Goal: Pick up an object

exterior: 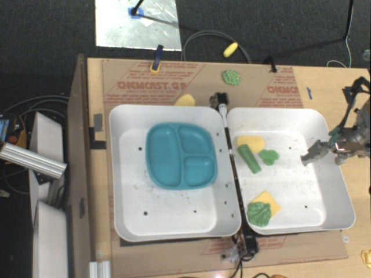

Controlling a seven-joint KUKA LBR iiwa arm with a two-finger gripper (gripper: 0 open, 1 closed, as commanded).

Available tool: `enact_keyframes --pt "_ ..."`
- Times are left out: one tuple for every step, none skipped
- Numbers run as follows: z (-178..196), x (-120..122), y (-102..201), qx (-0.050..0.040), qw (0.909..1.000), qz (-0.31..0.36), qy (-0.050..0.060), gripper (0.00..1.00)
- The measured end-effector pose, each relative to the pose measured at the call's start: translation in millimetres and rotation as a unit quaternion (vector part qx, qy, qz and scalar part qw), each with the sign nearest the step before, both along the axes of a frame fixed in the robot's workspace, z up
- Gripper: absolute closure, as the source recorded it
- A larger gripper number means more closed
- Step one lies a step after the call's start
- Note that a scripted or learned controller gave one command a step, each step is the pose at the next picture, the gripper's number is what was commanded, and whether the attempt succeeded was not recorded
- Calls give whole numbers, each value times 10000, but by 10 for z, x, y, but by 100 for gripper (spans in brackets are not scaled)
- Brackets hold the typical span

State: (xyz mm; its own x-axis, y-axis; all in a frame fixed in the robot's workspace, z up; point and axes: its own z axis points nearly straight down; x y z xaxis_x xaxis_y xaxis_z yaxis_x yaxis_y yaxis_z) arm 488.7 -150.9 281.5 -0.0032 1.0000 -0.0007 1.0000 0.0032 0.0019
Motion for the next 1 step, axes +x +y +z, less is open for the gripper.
enact_keyframes --pt "-1472 332 251 16 10000 21 39 0"
